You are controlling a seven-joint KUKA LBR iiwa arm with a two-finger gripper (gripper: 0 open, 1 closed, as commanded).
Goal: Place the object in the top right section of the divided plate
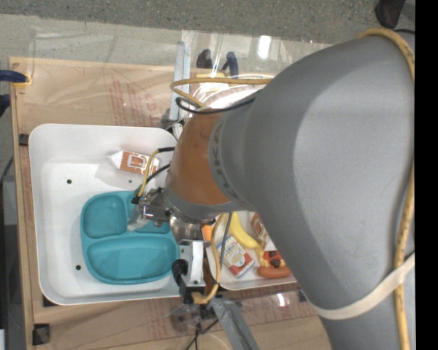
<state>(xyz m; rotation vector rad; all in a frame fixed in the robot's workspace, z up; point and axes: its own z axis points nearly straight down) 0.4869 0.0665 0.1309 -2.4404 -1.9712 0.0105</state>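
A teal divided plate lies in the left white bin. Two of its sections show, a small one at upper left and a long one along the front. The arm's orange wrist covers the plate's right side, and the gripper hangs over the plate's upper right part. A small pale object lies on the plate right beneath the gripper. I cannot see whether it sits between the fingers.
A white and orange packet lies in the left bin behind the plate. The right bin holds a banana, a small carton and a red item. The grey arm hides most of the right bin.
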